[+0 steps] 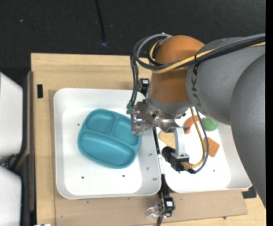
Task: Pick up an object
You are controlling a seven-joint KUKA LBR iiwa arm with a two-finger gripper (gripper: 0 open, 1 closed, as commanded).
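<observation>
A teal, rounded plastic plate with divided compartments point(107, 138) lay tilted in the left shallow white bin point(70, 182), which sat beside the right white bin point(212, 182) on the light wooden table point(80, 65). The grey arm with its orange band point(174, 74) reached down over the ridge between the two bins, and its metal pincer point(139, 119) sat at the plate's upper right edge, though whether it was open or closed could not be told. To the right of the plate, in the right bin, small orange point(212, 147), green point(211, 124) and tan point(166, 137) objects lay partly hidden behind the arm.
</observation>
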